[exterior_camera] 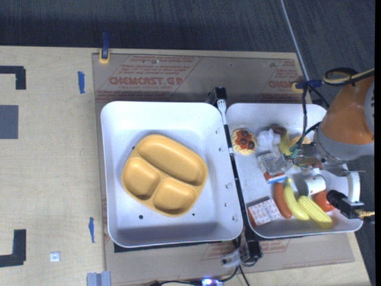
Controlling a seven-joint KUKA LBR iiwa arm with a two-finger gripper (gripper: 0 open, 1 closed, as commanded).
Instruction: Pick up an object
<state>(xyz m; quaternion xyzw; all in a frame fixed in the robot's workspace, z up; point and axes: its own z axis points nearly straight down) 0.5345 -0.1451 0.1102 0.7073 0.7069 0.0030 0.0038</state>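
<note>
Two white bins sit side by side on the bench in your overhead view. The left bin [113,159] holds a yellow divided tray [164,174], three compartments, lying slightly turned on the bin floor. The right bin [250,115] carries the clutter you are picking from: a small round pizza toy [243,140] near its upper left corner, a crumpled clear wrapper [271,159] just below and to the right of it, a red-and-white card [264,211] by the lower left wall, and a cluster toward the lower right made up of an orange sausage-like piece [281,200], a banana [293,200] and a corn cob [315,211], lying close together and roughly parallel. A red-and-white cylinder [318,190] lies just beside the corn.

Your arm [351,121] comes in from the right, its orange band above the wrist hanging over the right bin's far side. The gripper [309,159] is low over the middle-right of that bin, just above the banana and the cylinder, amid cables and hardware. You cannot tell from this angle how far its jaws are apart, and nothing is plainly seen clamped in it.
</note>
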